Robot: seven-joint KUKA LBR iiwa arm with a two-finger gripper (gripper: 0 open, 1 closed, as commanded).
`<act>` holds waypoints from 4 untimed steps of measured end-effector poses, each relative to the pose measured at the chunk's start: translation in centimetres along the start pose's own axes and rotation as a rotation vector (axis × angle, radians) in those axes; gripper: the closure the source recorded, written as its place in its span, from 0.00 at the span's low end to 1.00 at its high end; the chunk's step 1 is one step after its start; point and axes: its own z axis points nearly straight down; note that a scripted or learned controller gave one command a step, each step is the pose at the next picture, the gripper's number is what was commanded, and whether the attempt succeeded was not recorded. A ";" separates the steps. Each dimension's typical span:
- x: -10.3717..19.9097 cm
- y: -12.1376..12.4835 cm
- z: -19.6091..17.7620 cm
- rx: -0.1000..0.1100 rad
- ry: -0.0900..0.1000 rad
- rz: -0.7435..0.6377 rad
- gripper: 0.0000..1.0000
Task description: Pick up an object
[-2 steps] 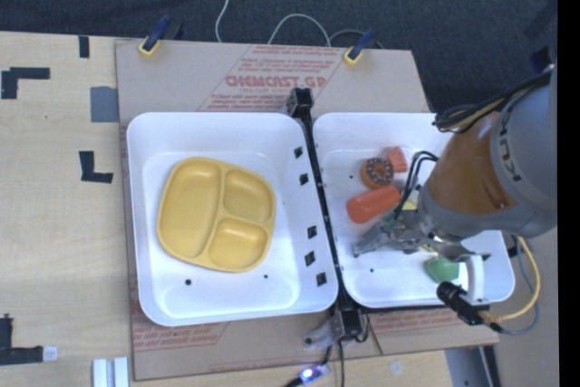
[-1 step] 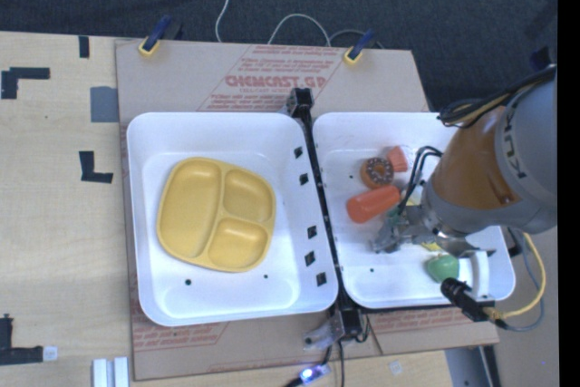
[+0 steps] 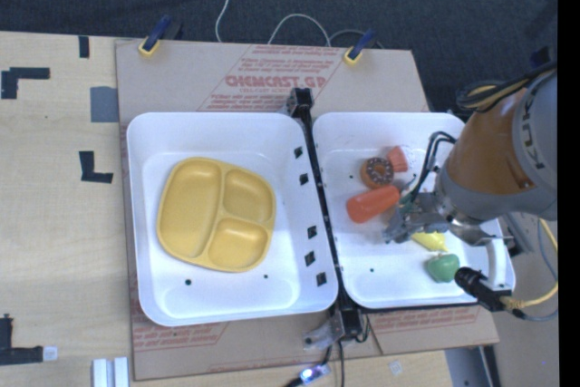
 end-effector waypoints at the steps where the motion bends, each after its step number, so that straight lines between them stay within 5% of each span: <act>1: 0.1 0.4 -6.3 -0.002 -0.001 -0.001 1.00; 2: 0.2 0.5 -11.5 -0.003 -0.001 -0.001 1.00; 4: 11.4 3.4 -9.8 0.004 0.001 -0.005 1.00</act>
